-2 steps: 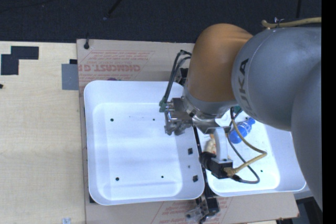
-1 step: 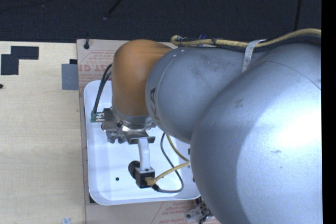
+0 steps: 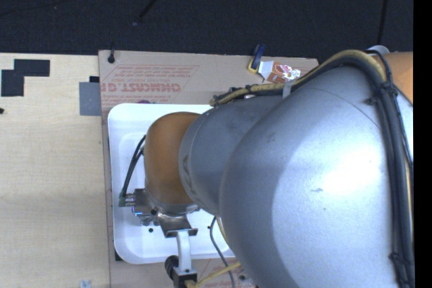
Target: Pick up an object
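Observation:
The grey arm with its orange band [image 3: 165, 158] reaches from the right and hangs low over the left white bin [image 3: 125, 138]. Its bulk covers most of that bin's floor. The wrist hardware [image 3: 158, 209] sits over the bin's near part, and the fingers are hidden beneath it. No loose object shows on the visible strip of bin floor along the left wall.
A brown cardboard sheet [image 3: 152, 81] with red printing lies under and behind the bin. A small blue and yellow item [image 3: 256, 59] and a crumpled colourful wrapper [image 3: 280, 72] rest at the cardboard's far edge. Pale bench surface [image 3: 50, 165] stretches to the left.

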Controlling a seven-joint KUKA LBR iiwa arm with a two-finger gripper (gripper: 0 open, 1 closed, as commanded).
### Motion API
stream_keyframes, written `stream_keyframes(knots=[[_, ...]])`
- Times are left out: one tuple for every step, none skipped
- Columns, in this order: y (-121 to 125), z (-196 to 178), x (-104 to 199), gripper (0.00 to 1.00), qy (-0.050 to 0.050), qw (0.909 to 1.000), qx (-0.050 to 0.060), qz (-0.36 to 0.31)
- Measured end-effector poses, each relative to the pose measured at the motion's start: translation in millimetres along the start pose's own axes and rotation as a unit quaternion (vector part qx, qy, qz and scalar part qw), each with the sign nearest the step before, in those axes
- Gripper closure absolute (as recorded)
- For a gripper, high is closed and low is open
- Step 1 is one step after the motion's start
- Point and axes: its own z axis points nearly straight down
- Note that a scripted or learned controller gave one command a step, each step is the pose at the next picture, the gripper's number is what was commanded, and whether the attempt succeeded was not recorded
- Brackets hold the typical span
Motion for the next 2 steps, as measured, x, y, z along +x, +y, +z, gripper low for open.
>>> stream_keyframes(knots=[[4, 23, 2, 1.00, 0.002, 1.0000, -0.006, 0.000], [4, -13, -8, 1.00, 0.002, 1.0000, -0.007, 0.002]])
